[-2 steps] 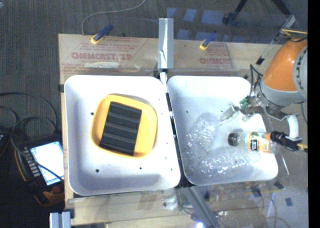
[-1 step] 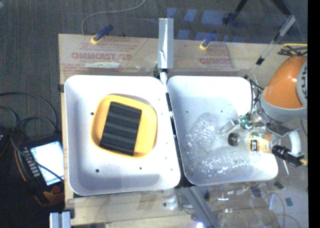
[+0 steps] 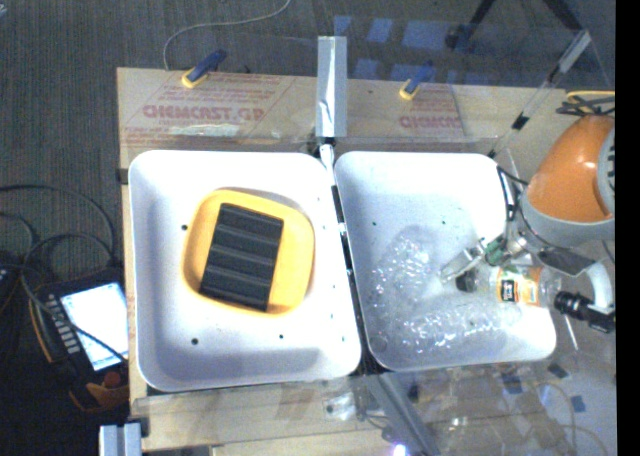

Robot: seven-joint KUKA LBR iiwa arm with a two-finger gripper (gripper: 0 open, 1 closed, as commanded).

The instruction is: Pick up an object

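Observation:
A yellow rounded block with a black ridged top (image 3: pixel 245 254) lies in the middle of the left bin (image 3: pixel 160 344). Crumpled clear plastic (image 3: pixel 415 289) is spread over the floor of the right bin (image 3: pixel 420 179), from its centre toward the front. My gripper (image 3: pixel 472 269) hangs low over the right side of the right bin, at the right edge of the clear plastic. The grey and orange arm (image 3: pixel 570 184) comes in behind it from the right. Glare and the plastic's transparency blur what lies at the gripper's tip.
A metal post (image 3: pixel 330 84) stands at the back between the two bins. Two yellow-and-blue clamps (image 3: pixel 202 67) (image 3: pixel 417 81) hold the cardboard behind the bins. A tablet with cables (image 3: pixel 85 319) lies on the floor at the left.

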